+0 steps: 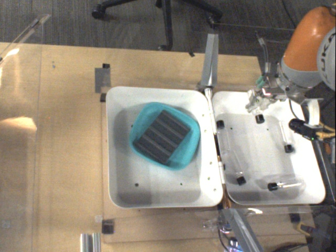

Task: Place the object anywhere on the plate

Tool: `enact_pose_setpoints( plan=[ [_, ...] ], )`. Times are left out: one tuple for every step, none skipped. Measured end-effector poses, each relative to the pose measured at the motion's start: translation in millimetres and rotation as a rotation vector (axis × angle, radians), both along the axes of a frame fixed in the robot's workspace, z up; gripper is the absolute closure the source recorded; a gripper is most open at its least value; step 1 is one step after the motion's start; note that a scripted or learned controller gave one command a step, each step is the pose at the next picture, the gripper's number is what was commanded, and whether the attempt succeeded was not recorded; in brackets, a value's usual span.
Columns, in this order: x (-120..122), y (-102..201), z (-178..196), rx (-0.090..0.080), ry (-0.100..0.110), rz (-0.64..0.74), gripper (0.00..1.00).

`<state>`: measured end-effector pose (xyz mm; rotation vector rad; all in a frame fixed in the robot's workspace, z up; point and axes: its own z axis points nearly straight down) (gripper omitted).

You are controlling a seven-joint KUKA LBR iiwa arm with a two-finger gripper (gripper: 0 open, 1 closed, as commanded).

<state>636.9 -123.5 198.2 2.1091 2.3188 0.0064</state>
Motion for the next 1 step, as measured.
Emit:
enact_pose_setpoints(
  plan=[
    [0.0,0.0,0.0,0.000,0.000,0.000,0.00]
  ],
)
